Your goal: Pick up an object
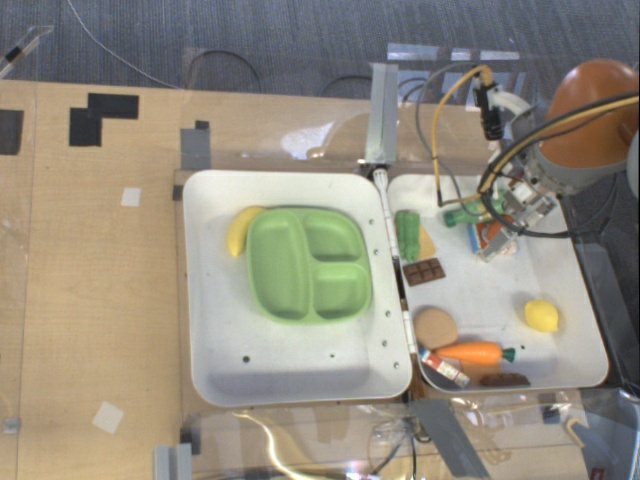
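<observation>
End effector (503,230) low over the upper part of the right bin (575,298), finger state indiscernible; orange-and-white object (492,236) directly beneath it; lemon (541,315) and carrot (469,353) lie nearer the front; green tray (305,265) occupies the left bin (215,298).

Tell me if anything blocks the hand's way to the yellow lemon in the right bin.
Nothing visible does. The hand hovers over the bin's upper part; the lemon lies alone on bare white floor nearer the camera, apart from the carrot.

Green tray (305,265) crowds left bin (215,368); right bin's (590,353) centre lies open.
</observation>
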Controlling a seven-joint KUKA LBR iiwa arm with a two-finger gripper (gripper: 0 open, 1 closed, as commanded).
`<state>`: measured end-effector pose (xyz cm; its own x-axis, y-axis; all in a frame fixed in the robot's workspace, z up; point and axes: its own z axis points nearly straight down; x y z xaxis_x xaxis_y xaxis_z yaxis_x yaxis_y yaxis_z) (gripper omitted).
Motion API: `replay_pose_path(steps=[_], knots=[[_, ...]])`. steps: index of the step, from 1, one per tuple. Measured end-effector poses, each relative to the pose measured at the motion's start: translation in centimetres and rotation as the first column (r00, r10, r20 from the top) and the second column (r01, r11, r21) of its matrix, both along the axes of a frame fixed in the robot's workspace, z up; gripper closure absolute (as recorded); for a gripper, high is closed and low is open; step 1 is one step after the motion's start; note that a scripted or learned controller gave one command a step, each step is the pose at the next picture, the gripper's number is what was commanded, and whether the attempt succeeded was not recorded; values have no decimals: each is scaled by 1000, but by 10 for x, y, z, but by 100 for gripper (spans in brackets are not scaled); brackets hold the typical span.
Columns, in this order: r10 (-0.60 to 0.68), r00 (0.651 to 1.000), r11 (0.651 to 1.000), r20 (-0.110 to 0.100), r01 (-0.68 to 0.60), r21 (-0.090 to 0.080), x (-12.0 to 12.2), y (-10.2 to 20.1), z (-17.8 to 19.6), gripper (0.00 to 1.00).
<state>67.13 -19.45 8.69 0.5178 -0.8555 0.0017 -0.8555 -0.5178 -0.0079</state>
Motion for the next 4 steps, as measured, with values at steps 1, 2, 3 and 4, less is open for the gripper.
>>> replay_pose_path(steps=[1, 2, 3, 4], knots=[[-68, 998, 998, 0, 68, 2, 1, 54, 1, 0], [-141, 990, 990, 2, 141, 3, -7, 114, 2, 0], [-142, 990, 990, 2, 142, 5, -5, 115, 13, 100], [-238, 971, 971, 10, 238, 6, 2, 166, 139, 100]])
